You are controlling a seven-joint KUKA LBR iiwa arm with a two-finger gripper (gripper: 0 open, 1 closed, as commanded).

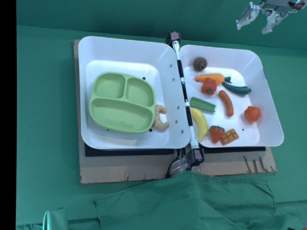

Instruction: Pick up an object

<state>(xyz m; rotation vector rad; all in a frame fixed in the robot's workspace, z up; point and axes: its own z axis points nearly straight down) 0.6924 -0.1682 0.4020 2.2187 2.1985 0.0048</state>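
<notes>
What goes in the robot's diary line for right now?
gripper: open, high past right bin | holding: nothing | toy food: in right bin | green plate: left bin

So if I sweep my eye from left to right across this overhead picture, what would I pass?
Green divided plate → croissant → banana → strawberry → sausage → tomato, with the gripper up above the right bin.

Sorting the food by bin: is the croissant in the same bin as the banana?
No, the croissant lies in the left bin beside the green plate; the banana lies in the right bin.
</notes>
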